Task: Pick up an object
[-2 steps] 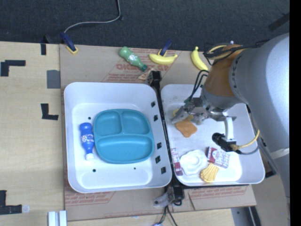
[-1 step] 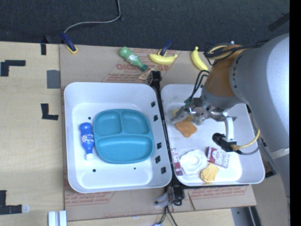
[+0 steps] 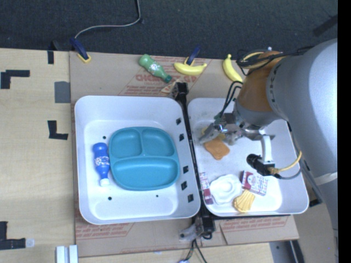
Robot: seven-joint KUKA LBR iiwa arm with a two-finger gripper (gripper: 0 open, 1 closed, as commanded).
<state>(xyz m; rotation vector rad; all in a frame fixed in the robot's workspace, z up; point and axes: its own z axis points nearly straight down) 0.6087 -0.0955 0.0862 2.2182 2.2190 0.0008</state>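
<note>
In the right bin (image 3: 299,199), an orange slice of toy toast (image 3: 218,150) lies flat near the middle. My gripper (image 3: 221,136) hangs at the toast's far edge, open, its metal fingers spread to either side of that edge with nothing between them. The grey arm with its orange band (image 3: 258,92) comes in from the right and covers the bin's far right corner. Nearer the front of this bin lie a white round lid (image 3: 225,188), a yellow ridged piece (image 3: 244,201), a red and white carton (image 3: 255,183) and a small packet (image 3: 205,186).
The left bin (image 3: 88,111) holds a blue divided plate (image 3: 145,158) and a blue bottle (image 3: 101,163) lying beside it. Behind the bins on the cardboard lie a green bottle (image 3: 154,68) and two bananas (image 3: 190,68) (image 3: 232,69). A black divider (image 3: 186,141) separates the bins.
</note>
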